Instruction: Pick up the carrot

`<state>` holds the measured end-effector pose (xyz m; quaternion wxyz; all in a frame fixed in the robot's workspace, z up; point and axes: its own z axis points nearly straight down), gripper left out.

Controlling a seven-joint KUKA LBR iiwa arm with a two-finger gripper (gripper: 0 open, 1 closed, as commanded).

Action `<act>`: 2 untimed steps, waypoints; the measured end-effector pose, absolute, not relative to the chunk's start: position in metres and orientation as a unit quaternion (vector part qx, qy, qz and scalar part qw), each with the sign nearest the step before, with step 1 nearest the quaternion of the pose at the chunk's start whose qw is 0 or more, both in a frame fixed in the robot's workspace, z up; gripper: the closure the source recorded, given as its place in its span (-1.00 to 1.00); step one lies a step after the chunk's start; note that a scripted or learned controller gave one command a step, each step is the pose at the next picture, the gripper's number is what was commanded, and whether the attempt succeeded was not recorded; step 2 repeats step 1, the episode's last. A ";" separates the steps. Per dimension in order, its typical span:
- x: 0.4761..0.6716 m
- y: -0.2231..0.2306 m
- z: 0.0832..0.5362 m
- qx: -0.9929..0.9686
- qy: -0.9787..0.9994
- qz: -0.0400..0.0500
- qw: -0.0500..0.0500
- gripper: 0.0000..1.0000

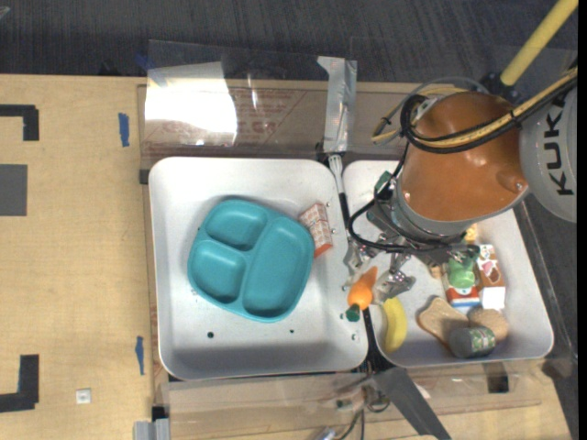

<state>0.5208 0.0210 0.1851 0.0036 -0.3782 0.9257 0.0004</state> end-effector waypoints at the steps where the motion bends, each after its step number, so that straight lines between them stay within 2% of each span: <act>1: 0.517 0.075 0.185 -0.474 0.881 0.001 0.004 1.00; 2: 0.517 0.075 0.185 -0.474 0.881 0.001 0.004 1.00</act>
